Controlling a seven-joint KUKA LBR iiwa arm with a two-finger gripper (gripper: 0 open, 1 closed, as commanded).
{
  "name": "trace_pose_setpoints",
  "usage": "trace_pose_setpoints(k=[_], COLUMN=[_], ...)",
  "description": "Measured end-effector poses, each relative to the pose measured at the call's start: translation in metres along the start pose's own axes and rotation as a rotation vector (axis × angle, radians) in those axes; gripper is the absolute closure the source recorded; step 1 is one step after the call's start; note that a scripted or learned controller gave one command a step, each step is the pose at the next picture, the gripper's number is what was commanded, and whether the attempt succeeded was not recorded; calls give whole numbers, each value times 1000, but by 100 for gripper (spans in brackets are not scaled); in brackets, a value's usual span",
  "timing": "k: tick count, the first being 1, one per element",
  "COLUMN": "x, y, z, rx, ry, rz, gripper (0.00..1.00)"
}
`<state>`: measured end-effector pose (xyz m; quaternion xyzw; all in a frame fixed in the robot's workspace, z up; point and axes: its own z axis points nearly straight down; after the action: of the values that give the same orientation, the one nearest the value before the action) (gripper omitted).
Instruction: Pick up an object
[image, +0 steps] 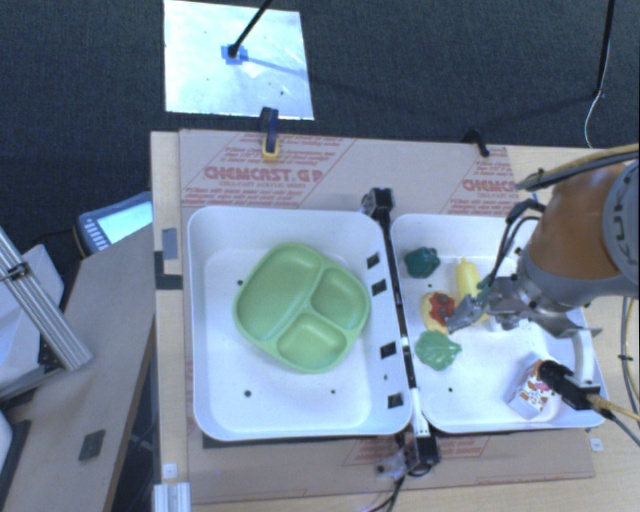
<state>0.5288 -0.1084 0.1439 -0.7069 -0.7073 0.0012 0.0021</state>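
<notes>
From my remote station I find the arm (590, 235) reaching in from the right, over the right bin (480, 410). Its hand (462, 314) is low among the cluster at that bin's left side. I cannot tell whether the hand is open or closed, and I see no item raised clear of the bin floor.

Candidate items, all in the right bin:
- a red and yellow toy (437, 308), just beside the hand's tip, possibly touching it;
- a yellow piece (466, 277) just above it;
- a dark green piece (422, 262) nearer the top left corner;
- a lighter green piece (437, 350) below the hand;
- a small white carton (533, 390) lying apart towards the lower right.

The left bin (225, 400) holds a green divided tray (302, 307), resting flat, well apart from the hand.

My assessment: the low approach into the crowded corner suggests the red and yellow toy is the target. With neighbours this near, I judge a real risk of nudging them or closing on two at once. Pick not yet confirmed.
</notes>
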Motion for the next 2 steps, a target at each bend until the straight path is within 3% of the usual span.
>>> trace_pose_setpoints(k=[1, 2], x=[-1, -2], y=[9, 10], z=[57, 44], rx=[-1, -6], ry=[0, -2], rz=[1, 1], gripper=[0, 100])
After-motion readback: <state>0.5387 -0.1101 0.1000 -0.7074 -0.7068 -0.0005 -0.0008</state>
